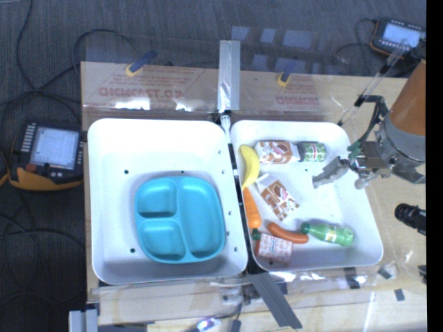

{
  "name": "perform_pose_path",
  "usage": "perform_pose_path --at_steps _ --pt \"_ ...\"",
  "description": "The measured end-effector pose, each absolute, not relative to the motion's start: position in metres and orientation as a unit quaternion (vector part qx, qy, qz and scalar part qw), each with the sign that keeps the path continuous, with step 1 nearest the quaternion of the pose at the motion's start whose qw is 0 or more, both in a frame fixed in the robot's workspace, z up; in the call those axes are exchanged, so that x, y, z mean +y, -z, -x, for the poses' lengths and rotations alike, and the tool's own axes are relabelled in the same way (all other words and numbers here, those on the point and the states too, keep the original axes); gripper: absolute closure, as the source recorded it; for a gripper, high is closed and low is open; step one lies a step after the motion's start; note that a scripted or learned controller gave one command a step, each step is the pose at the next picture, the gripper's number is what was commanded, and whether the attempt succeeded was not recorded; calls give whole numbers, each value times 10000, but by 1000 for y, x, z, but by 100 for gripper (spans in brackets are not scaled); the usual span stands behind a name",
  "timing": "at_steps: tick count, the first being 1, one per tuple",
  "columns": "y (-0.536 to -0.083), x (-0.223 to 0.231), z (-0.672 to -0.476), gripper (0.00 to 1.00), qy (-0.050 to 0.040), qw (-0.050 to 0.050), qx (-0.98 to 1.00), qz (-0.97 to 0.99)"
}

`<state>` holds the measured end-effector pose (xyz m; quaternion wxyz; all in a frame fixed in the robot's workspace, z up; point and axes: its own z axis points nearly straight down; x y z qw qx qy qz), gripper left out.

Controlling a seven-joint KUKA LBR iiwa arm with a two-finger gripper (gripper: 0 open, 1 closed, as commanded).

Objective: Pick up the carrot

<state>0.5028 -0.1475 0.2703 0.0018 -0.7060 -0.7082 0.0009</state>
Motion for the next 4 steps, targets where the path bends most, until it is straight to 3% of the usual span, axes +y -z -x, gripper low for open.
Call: perform_pose_path --at_steps 1,2,3,4 --pt "-108 -106 -485 0 -12 31 -6032 7976" --pt "-88 -98 -485 0 6 -28 -5908 8068" --pt "-97 -96 -487 100 28 -17 -5923 8057" --pt "-91 -99 -488 100 25 -76 -7182 6958"
